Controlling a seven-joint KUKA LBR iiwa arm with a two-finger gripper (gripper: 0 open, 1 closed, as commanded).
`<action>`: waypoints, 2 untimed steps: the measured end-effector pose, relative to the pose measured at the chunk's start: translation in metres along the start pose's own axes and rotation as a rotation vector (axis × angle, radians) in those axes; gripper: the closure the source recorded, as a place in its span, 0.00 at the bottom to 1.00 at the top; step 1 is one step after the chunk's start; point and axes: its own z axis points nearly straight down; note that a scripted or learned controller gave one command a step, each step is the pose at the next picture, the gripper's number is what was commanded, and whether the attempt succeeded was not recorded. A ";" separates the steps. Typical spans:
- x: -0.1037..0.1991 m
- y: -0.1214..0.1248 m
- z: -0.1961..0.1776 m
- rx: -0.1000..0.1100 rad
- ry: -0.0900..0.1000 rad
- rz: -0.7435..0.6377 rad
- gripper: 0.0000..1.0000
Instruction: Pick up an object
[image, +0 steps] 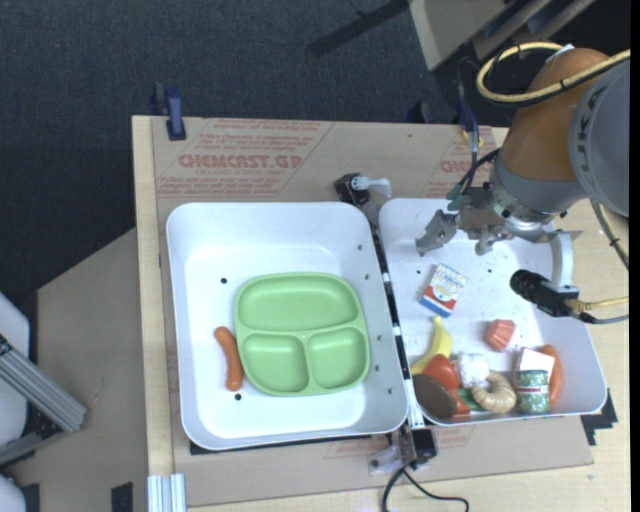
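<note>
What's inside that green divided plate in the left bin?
The green plate shows three bare compartments. A toy sausage lies beside it on the left bin floor. Anything under the plate is covered.

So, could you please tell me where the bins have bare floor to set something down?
Left bin: bare strip behind the green divided plate. Right bin: bare floor between the small carton and the far wall, under the pincer. Its near end is crowded with toy food around the banana.

This looks like a robotics lab: a board-topped table (250, 160) carries two white bins (195, 235), cabling (520, 60) loops overhead, and dark carpet (70, 120) surrounds it.
</note>
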 end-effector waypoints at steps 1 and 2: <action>-0.023 0.000 0.008 0.009 -0.004 0.008 0.00; -0.035 0.001 0.104 0.022 0.000 0.008 0.00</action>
